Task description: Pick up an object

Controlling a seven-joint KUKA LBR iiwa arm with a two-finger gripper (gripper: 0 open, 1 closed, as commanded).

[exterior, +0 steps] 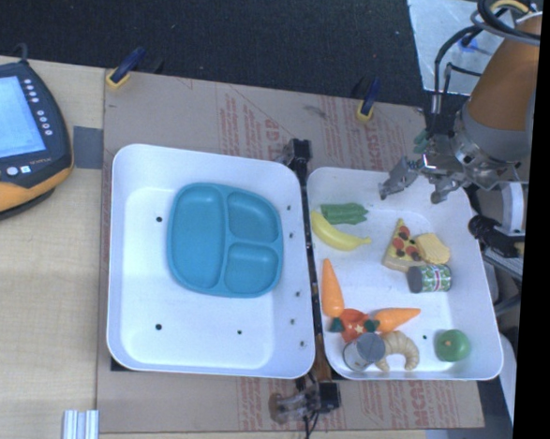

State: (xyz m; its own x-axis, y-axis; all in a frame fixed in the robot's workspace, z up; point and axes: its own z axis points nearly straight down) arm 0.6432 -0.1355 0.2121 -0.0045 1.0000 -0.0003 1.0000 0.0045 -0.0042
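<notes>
Camera view | end effector [421, 180] seen spread open, nothing gripped, raised over right bin [487, 304] far edge | toy food [407, 248] lying in that bin | pick judged not started

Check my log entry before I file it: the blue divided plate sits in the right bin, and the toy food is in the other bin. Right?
Not quite. The camera view shows the blue divided plate in the left bin; the toy food, like the banana, is in the right bin.
</notes>
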